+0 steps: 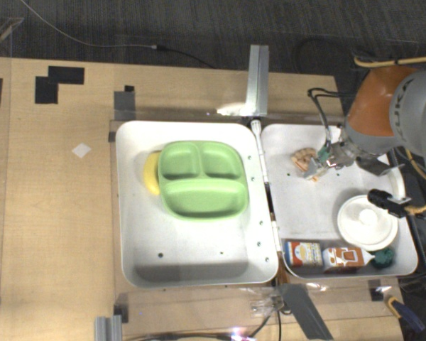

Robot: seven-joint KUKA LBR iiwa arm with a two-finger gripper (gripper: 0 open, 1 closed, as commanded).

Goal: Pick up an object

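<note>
My gripper (318,163) hangs low over the back part of the right bin (298,212), coming in from the arm's grey and orange wrist (373,116) at the right. Its tip sits right against a small tan and orange object (302,158) lying on the bin floor; whether it touches it I cannot tell. A round white bowl (367,222) rests at the right of that bin. Along the bin's front wall lies a small carton (323,255) on its side, with a dark green item (385,257) at its right end.
The left bin (192,254) holds a green divided plate (201,178) with a yellow piece (150,174) poking out from under its left edge. A metal post (258,80) stands behind the seam between the bins. Cables run by the arm at the right.
</note>
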